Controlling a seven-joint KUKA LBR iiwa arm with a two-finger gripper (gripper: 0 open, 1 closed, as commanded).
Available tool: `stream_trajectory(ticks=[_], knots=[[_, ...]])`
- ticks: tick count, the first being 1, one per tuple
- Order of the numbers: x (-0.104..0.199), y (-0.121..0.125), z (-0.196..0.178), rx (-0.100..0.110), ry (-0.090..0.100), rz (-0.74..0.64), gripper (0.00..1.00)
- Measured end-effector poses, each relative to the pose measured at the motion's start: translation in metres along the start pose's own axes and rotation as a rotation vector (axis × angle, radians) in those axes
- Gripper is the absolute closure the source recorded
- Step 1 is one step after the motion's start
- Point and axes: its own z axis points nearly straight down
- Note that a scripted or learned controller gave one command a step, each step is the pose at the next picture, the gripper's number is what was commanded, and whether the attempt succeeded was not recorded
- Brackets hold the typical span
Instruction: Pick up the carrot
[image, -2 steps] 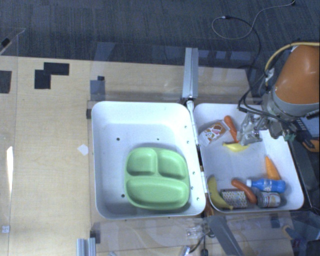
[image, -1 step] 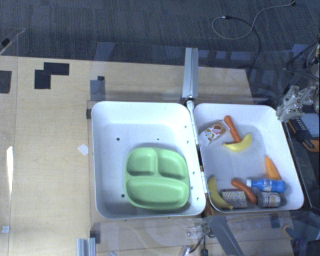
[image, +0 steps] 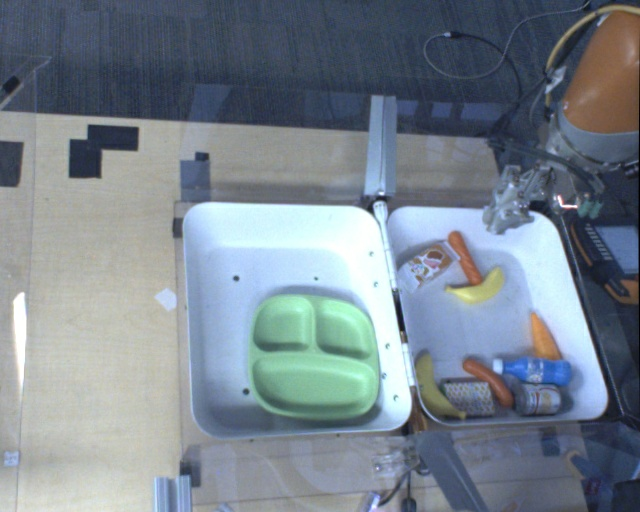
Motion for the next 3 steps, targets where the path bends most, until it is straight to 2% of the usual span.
stream_trajectory(ticks=[1,2,3], knots=[[0.009,-0.07,0.017,0.002,-0.001,0.137,1.0],[0.02,-0.067,0.146,0.002,-0.005,0.475,1.0],[0.017,-0.066,0.132,0.003,-0.017,0.47,1.0]])
